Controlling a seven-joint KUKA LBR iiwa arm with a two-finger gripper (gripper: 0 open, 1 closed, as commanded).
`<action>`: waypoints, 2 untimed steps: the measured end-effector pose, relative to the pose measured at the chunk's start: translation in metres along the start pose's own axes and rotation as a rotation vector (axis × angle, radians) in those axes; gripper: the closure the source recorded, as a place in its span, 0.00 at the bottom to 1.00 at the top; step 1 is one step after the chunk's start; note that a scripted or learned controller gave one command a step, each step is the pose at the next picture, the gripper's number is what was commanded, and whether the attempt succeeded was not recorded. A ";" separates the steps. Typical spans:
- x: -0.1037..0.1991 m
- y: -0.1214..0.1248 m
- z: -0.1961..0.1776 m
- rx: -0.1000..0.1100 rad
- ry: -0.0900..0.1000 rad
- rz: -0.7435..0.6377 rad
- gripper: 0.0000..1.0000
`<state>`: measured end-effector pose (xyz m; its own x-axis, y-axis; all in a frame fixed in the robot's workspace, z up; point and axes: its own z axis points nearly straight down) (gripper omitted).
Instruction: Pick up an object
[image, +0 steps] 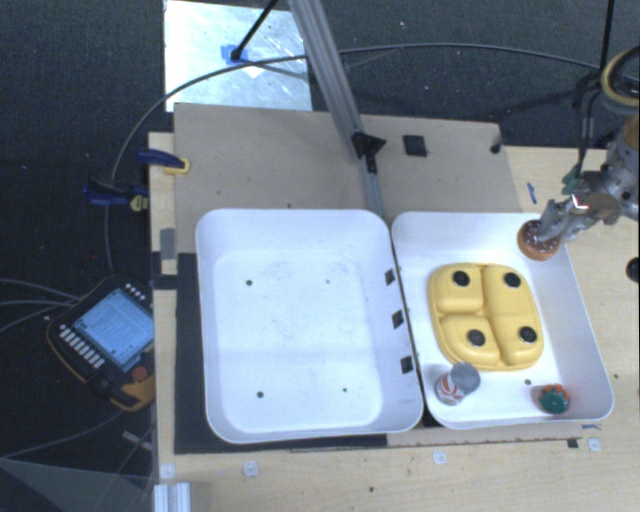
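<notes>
A large yellow four-lobed block with black dots lies in the right bin. Near that bin's front left corner sits a small grey, white and red object. A small green and orange object rests at the front right corner. My gripper hangs over the right bin's far right corner, reaching in from the right. A small round orange-brown object sits right at its tip, by the bin's rim. Whether the gripper grasps it cannot be made out.
The left bin stands beside the right one, their rims touching along the middle. A metal pole slants across the back of the bench. A teach pendant and cables lie on the floor to the left.
</notes>
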<state>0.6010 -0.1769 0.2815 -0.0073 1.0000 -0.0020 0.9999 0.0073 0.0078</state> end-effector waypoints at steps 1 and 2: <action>0.051 0.004 0.010 0.006 0.003 -0.002 1.00; 0.104 0.014 0.007 0.005 0.003 -0.003 1.00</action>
<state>0.6140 -0.0725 0.2744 -0.0107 0.9999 0.0008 0.9999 0.0107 0.0023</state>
